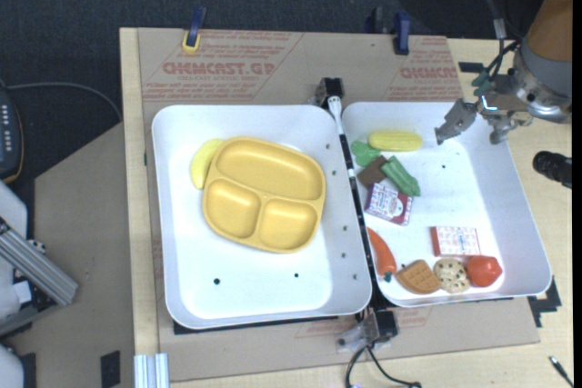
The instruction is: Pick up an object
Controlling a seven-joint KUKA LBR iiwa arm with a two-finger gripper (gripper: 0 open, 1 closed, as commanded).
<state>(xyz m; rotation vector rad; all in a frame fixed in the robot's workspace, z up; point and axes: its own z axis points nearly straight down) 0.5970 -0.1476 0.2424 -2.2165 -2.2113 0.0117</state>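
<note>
Tool (475,124) hangs over the far right corner of the right bin (509,186), fingers spread open with nothing between them. One finger (452,124) points down-left toward the bin floor, the other (500,131) sits nearer the bin's right wall.

Nearest candidate: a yellow corn cob (396,140), just left of the tool, lying flat along the bin's far edge. Past it to the left, against the divider, a green piece (365,152) and a dark green block (400,175) tilted beside a brown block (372,172); these three touch or overlap, crowded. Below them a red and white packet (389,203).

Toward the camera from the tool, at the bin's near edge: a red patterned box (455,241), a tomato (484,269), a round cookie (449,273), a toast piece (417,277) and an orange carrot (383,252), packed close in a row.

Bin floor directly under the tool is bare white.

Left bin (182,195), well apart from the tool: yellow divided plate (264,194) covering part of a banana (202,163).

Bins sit on a cardboard-covered table (273,59).
</note>
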